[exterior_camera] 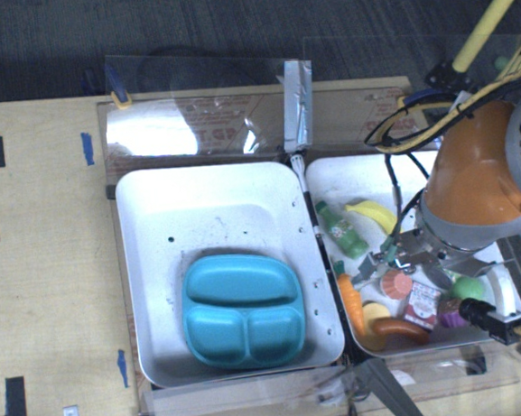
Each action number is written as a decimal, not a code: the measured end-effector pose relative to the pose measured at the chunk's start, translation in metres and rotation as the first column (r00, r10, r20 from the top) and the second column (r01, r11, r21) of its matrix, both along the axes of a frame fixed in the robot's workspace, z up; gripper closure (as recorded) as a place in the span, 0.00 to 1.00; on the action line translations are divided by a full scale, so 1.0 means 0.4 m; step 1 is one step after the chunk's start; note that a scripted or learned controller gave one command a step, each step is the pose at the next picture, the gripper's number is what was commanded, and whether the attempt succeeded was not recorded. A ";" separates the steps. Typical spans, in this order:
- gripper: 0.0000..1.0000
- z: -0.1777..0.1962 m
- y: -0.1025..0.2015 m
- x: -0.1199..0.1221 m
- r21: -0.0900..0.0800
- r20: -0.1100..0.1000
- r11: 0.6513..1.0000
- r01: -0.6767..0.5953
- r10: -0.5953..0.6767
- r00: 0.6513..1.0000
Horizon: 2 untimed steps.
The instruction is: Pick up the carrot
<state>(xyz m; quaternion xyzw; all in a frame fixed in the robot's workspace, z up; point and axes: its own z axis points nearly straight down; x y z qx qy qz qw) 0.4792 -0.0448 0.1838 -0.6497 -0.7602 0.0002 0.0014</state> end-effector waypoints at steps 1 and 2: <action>0.00 0.001 0.039 0.002 -0.001 0.002 1.000 0.004 -0.004 1.000; 0.00 0.001 0.049 0.001 -0.001 0.003 0.999 0.038 -0.038 0.999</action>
